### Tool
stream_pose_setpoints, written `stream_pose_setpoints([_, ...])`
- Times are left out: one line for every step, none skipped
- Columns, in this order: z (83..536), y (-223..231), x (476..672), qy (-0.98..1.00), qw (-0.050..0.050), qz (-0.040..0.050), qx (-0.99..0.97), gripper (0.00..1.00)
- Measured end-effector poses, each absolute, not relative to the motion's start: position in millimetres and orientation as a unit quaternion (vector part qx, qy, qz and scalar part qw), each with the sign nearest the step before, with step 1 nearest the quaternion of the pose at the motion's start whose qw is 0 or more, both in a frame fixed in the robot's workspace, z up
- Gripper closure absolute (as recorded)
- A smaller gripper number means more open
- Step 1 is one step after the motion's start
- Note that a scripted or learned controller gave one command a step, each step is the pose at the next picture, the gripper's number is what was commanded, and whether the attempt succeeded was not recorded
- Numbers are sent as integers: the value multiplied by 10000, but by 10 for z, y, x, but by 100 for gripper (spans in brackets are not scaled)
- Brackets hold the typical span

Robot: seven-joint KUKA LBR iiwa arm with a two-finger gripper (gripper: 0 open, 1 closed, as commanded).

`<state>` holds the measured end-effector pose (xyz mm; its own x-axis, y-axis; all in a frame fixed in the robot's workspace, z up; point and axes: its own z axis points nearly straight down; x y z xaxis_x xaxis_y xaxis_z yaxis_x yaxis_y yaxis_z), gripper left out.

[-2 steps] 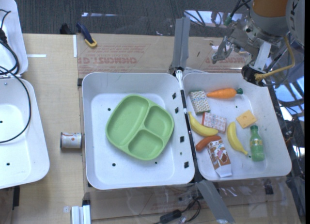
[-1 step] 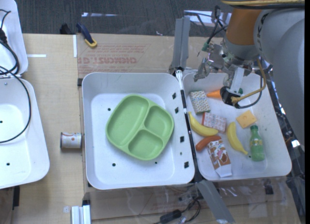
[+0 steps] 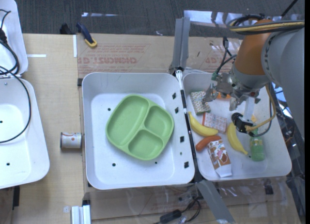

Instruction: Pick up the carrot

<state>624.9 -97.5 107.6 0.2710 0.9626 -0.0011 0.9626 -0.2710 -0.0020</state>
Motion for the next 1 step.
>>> stream_pose_setpoints([1169,-988,6249,-6015,8,13,-7988,100])
